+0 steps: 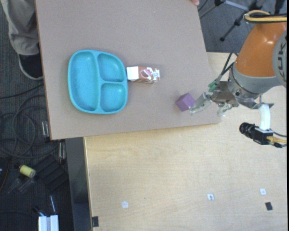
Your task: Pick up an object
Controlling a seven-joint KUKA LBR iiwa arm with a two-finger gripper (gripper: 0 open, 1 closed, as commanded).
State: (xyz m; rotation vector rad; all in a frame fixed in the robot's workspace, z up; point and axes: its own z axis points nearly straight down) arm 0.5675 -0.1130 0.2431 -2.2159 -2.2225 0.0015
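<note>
Turquoise-blue divided plate (97,82) with three compartments, plain, no pattern. Small carton (144,74), white at one end, pinkish-brown print with white patches on the rest. Purple block (185,101), solid colour. Grey-brown board (120,47), flat and matte. Pale wood-tone bench (183,177). Orange band on grey arm (261,52). Silver-grey metal gripper (209,109) with a green spot near its base.
</note>
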